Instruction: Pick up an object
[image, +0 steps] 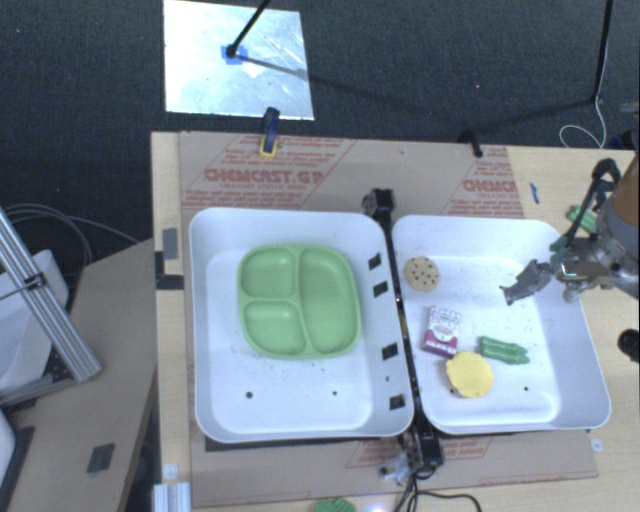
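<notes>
The right bin holds a round cookie near its far left, a small pink and white packet, a yellow round piece and a green pea pod. My gripper hangs over the right part of this bin, reaching in from the right, above and to the right of the pea pod. Nothing shows between its grey fingers, and none of the objects touches it.
The left bin bears a green divided plate. A black clamp strip runs between the two bins. Cardboard lies under both bins, and a yellow clip sits at its far edge.
</notes>
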